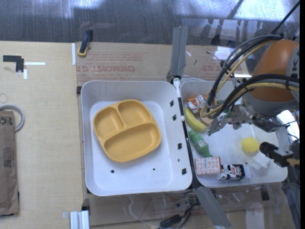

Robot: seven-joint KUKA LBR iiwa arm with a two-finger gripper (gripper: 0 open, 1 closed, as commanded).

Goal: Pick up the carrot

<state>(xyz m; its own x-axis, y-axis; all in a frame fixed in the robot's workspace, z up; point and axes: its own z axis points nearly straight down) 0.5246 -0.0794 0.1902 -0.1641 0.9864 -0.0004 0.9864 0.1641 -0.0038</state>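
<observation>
Arm [274, 82] was seen reaching in from the right, over the R bin [281, 175]. Gripper [214, 127] was positioned low over the bin's left-centre, just right of the banana [194, 120] and above the green veg [200, 144]. Open/closed state couldn't be told: the tip was blurred and partly masked by the cable bundle [224, 92]. Nothing was seen held.

Carrot [195, 102]: an orange item w/ white patches was noted at the back-left corner of the R bin, just behind the banana's top end and close to the divider wall. It was partly covered by cables on its right side, so the outline wasn't clear. It was not touched by the gripper as far as could be seen.

Other R bin contents: yellow ball [250, 145] near the centre-right, pink carton [208, 165] and black/white carton [233, 171] side by side along the front wall, and a small white obj [261, 162] right of them.

L bin [95, 175]: a yellow divided plate [127, 130] was laid roughly in the middle, w/ three compartments.

Bench outside the bins: a brown paper bag [7, 161] was seen at the far-left edge.
</observation>
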